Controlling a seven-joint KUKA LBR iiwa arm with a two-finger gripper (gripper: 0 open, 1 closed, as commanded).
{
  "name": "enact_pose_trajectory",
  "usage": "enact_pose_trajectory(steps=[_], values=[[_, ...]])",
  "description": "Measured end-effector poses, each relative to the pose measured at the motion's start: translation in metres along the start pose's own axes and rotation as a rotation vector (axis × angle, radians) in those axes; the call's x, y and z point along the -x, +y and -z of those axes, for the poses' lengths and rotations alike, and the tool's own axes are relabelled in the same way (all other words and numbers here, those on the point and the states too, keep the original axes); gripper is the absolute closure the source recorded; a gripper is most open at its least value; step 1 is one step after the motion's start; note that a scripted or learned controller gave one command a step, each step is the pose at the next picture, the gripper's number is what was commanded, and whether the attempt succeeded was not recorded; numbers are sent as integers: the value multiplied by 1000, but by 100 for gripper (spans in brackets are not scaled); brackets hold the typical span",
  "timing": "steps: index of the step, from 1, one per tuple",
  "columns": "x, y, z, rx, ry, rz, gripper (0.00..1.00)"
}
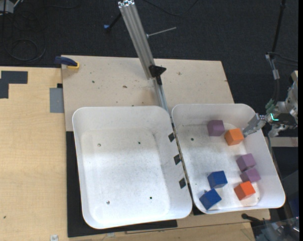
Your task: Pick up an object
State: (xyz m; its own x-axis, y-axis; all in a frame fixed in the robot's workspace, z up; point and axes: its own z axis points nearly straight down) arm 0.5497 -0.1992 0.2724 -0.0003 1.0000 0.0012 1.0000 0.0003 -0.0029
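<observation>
The right bin point(272, 185) holds several small cubes. A purple cube point(215, 128) and an orange cube point(234, 136) lie near its far side. Two more purple cubes point(246, 161) point(251, 174) sit along its right wall, with a red-orange cube point(245, 190) in front of them. Two blue cubes point(217, 178) point(209, 199) rest near the front. My gripper point(251, 125) reaches in from the right edge over the bin's right rim, its tip just right of the orange cube. Nothing is seen held in it.
The left bin point(81, 134) stands beside the right one, with black clips point(174, 158) along the shared rim. A slanted aluminium rail point(139, 36) rises behind the bins. A yellow-blue clamp point(67, 62) lies at the bench's far left corner.
</observation>
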Motion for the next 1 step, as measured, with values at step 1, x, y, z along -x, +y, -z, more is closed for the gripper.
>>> enact_pose_trajectory(steps=[1], values=[[-8, -6, -48, -4, 1, 0, 0]])
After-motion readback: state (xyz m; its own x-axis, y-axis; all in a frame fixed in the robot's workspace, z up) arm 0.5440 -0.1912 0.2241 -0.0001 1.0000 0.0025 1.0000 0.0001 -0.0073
